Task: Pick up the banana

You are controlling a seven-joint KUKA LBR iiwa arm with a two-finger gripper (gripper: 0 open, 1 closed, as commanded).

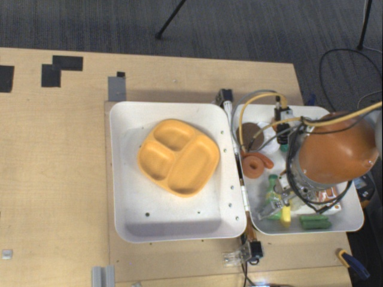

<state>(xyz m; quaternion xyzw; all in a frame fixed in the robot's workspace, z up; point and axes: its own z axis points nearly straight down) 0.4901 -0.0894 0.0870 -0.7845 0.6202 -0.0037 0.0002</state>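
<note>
One small yellow piece, which we take to be the banana (pixel 285 215), lies in the arm-side bin (pixel 299 231), close to that bin's near wall and roughly midway along it. Little of it shows, because the end effector (pixel 279 201) hangs directly over it. We judge that placement to be deliberate: the program has brought the tool down above the fruit for a grasp from the top. Cables and shadow crowd the tool, so we cannot tell whether the end effector is released or clenched, and we see nothing that proves the banana is grasped. We count the pick as not yet done.

Just beside the banana, along the same near wall of the arm-side bin, sits a green block (pixel 314 221); it is near enough that a sloppy closure could catch it instead. Toward the middle of the bin, by the wall it shares with its neighbour, rests an orange ring (pixel 257 164), and beyond that, toward the bin's far wall, a brown object (pixel 256 136). The arm (pixel 335 151), with its orange band, covers much of the bin's outer half, and a yellow cable (pixel 257 94) loops over the far wall.

Touching the arm-side bin along the shared wall is the other bin (pixel 137 220), holding a yellow divided plate (pixel 178 156). Both stand on the desk (pixel 54 160).
</note>
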